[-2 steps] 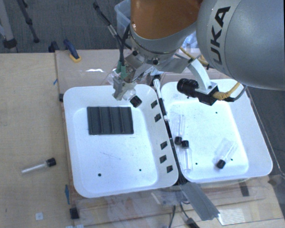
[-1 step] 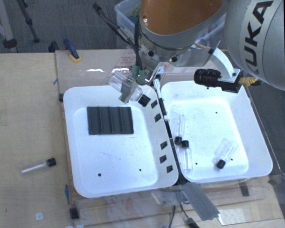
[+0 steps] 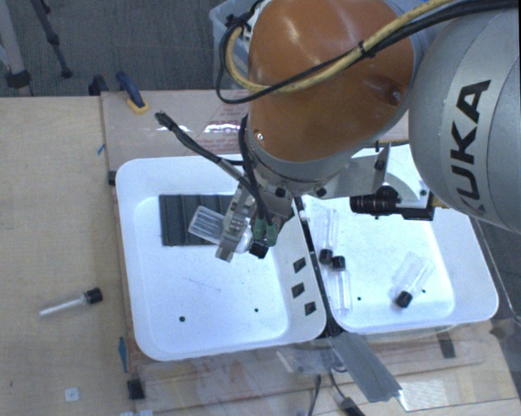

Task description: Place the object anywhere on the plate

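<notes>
**Ana:** Jaws hang low over the left bin [image 3: 143, 275], at the right end of the dark plate [image 3: 177, 219], under the arm's [image 3: 324, 73] big orange dome.

**Ben:** Are they open or closed?

**Ana:** I cannot tell. From this slant they read as one grey lump, with cables crowding around it.

**Ben:** And the object?

**Ana:** A pale tube [image 3: 205, 222] sits tilted over the plate's right part, and its lower end meets the jaws. I cannot make out whether it is gripped or just resting on the plate.

**Ben:** What is in the other bin?

**Ana:** The right bin [image 3: 467, 272] has three clear capped tubes. Two lie near its left wall, an upper tube [image 3: 330, 243] and a lower tube [image 3: 341, 287]. The third tube [image 3: 410, 285] lies further right, at an angle.

**Ben:** Anything outside the bins?

**Ana:** A stray tube [image 3: 69, 303] with a black cap lies on the counter [image 3: 39, 211], well apart from the left bin, on its left.
</notes>
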